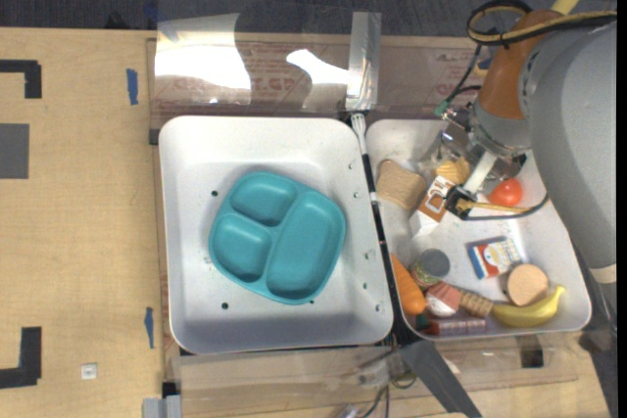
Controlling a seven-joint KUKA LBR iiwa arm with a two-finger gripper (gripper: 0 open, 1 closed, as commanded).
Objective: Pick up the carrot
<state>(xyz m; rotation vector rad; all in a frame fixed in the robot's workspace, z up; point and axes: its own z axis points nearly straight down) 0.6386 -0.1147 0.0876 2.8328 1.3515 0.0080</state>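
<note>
The carrot is orange and lies at the right bin's front left, against the divider. My gripper hangs over the back half of the right bin, well behind the carrot and apart from it. It points down among the items there, just above an orange-and-white packet.
A teal divided plate sits in the left bin. The right bin also holds a tan block, a red tomato, a grey disc, a blue-and-white box, a round peach-coloured piece, a banana and a red wrapped bar.
</note>
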